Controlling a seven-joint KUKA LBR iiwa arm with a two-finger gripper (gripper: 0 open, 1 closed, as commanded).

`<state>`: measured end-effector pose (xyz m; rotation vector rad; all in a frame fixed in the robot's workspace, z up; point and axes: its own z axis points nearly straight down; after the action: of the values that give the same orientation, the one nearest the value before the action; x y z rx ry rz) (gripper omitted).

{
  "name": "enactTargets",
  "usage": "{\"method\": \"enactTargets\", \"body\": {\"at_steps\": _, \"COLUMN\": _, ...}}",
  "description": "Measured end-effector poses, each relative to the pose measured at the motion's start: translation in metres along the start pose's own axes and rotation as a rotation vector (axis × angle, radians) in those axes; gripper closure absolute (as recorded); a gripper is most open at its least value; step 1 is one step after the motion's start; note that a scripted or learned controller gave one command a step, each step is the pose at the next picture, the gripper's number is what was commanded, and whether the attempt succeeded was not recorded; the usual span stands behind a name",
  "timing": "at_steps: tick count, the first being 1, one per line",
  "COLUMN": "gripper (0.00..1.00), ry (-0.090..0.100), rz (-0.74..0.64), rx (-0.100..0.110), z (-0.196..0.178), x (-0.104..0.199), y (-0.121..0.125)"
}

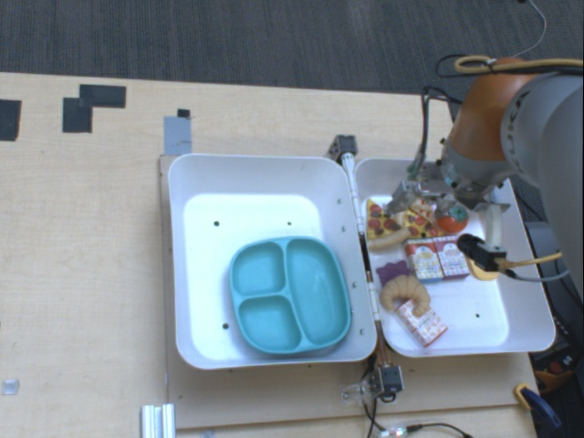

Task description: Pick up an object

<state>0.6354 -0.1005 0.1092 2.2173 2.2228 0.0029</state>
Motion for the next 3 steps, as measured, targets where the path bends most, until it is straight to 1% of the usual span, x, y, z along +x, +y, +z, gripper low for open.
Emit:
{"method": "enactTargets", "body": {"at_steps": 1, "gripper": 0.0, "ry": -0.001, "rz": 0.001, "rx": -0.012, "z": 0.019, "x": 0.015, "y": -0.056}}
{"method": "enactTargets", "body": {"at_steps": 2, "gripper": 1.0, "ry": 0.001, "rz": -0.001, "rx": -0.015, "z": 0.008, "x": 0.017, "y": -0.054}}
{"method": "enactTargets", "body": {"at_steps": 3, "gripper": 0.0, "ry": 0.001, "rz": -0.001, "rx": -0.014, "z": 0.008, "x": 0.017, "y": -0.055}}
